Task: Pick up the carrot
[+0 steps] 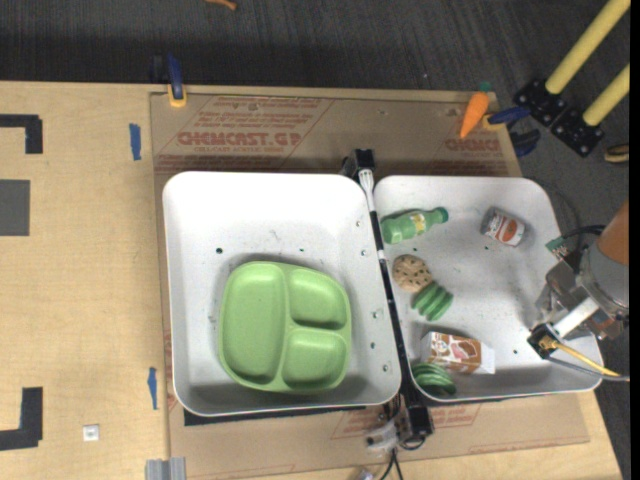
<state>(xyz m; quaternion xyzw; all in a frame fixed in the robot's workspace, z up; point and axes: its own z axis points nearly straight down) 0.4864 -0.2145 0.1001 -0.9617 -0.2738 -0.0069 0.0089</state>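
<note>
You are looking down on the counter [80, 268], which is carrying a brown cardboard sheet [300, 133] with red lettering under two white bins standing side by side and touching along their inner edges. The left bin [200, 208] is holding a green divided plate [285, 325], which is lying toward its near side and is the biggest item in either bin. The right bin [520, 198] is holding the smaller things: a green bottle [412, 224] is lying on its side near the far left corner, a small red and white can [503, 227] is lying toward the far right, a round brown cookie [408, 269] is sitting just below the bottle, and a ribbed green piece [433, 300] is lying just beside the cookie. Nearer to you, a brown and white packet [458, 351] is lying flat, with a dark green ribbed item [433, 376] just beside it at the bin's near rim.

The arm [610, 268] is reaching in from the right, and its end effector [553, 333] is hanging over the right edge of the right bin; you cannot tell whether it is spread or pressed together.

The carrot [474, 114] is lying outside both bins on the cardboard beyond the right bin's far rim, well apart from the end effector.
</note>
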